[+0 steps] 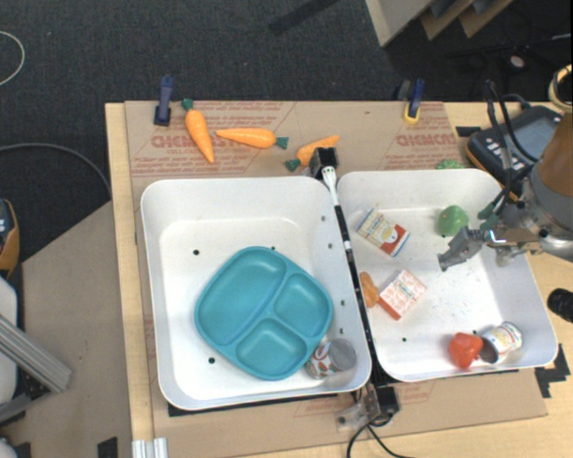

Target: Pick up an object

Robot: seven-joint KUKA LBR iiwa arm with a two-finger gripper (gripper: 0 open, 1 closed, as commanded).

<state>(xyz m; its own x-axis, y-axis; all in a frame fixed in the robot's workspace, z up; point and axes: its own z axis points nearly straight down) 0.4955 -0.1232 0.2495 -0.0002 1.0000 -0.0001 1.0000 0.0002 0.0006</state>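
End effector: positioned over the right bin, upper-right area, with the arm entering from the right edge. The dark fingers point left and appear spread, with nothing between them; state recorded as released. No object is grasped.

Right bin contents, nearest first. A green round object lies just above and beside the fingers, apart from them. A small white carton with red and yellow print lies to the left, near the bin's upper-left part. A red-and-white box sits lower, near the bin's middle-left, with an orange piece just beside it against the dividing wall. At the lower right, a red object touches a small can lying on its side.

Left bin: a teal three-compartment plate lies flat in the middle. A small cup-like item rests at the plate's lower-right corner.

Counter, beyond the bins: three toy carrots lie along the back edge. A blue clamp and another clamp grip that edge.
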